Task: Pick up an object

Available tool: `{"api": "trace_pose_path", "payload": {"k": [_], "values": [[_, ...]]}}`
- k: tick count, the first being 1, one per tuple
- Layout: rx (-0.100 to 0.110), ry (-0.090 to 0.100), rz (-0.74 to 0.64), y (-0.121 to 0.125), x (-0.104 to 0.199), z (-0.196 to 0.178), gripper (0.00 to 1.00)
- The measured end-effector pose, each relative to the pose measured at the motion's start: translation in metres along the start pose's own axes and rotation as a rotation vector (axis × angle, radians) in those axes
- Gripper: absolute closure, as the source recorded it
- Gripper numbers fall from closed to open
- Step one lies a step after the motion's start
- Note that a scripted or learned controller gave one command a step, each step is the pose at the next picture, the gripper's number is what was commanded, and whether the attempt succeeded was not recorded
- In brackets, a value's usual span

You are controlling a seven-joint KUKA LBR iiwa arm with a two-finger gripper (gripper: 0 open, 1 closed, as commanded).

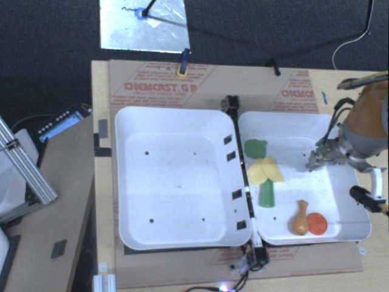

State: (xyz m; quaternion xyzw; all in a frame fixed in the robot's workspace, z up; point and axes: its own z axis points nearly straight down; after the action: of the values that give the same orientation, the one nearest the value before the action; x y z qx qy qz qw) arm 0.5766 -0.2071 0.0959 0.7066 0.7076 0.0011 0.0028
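Here the gripper point(316, 158) is seen low over the right bin point(285, 132), near its far right part, but it is small and blurred, so it cannot be told whether it is open or closed, and nothing can be made out in it. Above it the orange band point(368, 114) of the arm is cut off by the right edge.

In the right bin, well apart from the gripper, a dark green lump point(256, 148) lies near the left wall, with a yellow piece point(265, 171) just below it and a green stick point(267, 194) touching the yellow piece. Near the front wall a tan pear-shaped object point(300, 219) lies beside a red disc point(316, 223).

The left bin point(130, 126) is placed beside it. Behind the bins a yellow clip point(182, 70) and a silver sheet point(144, 17) are seen.
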Motion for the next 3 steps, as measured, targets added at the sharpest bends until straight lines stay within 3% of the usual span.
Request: {"api": "trace_pose_path", "payload": {"k": [1, 2, 3], "values": [[-0.016, -0.003, -0.007, 0.032, 0.023, -0.181, 1.0], [-0.017, -0.001, -0.01, 0.049, 0.077, -0.332, 1.0], [-0.003, 0.003, -0.009, 0.026, 0.125, -0.38, 1.0]]}}
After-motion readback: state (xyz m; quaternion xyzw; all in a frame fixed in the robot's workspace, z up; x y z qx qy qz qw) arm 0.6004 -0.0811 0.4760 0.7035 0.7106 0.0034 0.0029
